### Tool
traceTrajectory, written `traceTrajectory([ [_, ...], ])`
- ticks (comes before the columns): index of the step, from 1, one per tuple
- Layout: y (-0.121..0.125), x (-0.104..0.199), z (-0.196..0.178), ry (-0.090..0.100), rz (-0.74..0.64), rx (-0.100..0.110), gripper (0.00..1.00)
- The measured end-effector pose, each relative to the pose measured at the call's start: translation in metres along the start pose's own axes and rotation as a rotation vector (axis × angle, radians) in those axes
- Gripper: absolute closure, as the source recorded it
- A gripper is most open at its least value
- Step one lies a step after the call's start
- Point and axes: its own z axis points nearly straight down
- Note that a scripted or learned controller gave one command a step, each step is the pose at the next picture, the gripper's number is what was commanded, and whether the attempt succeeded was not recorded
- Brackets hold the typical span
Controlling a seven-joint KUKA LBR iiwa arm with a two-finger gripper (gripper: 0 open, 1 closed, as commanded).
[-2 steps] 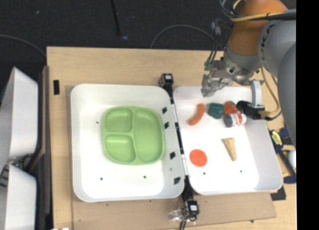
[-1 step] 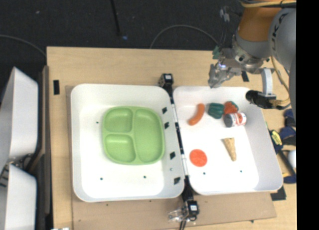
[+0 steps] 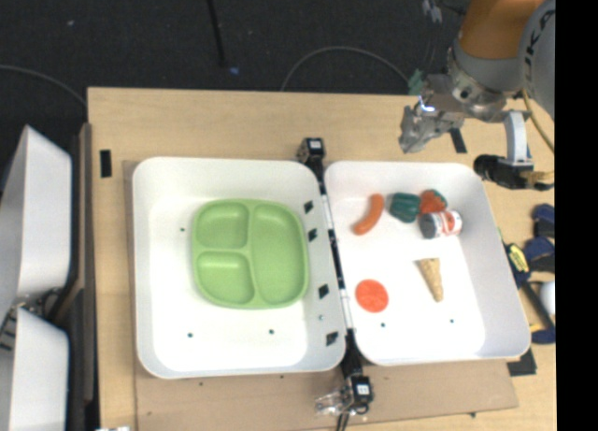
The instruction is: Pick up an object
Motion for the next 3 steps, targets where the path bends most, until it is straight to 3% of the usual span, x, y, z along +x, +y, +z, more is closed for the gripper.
traceTrajectory([
  [3, -0.041, 0.153, 0.042, 0.001, -0.005, 0.006, 1.00],
])
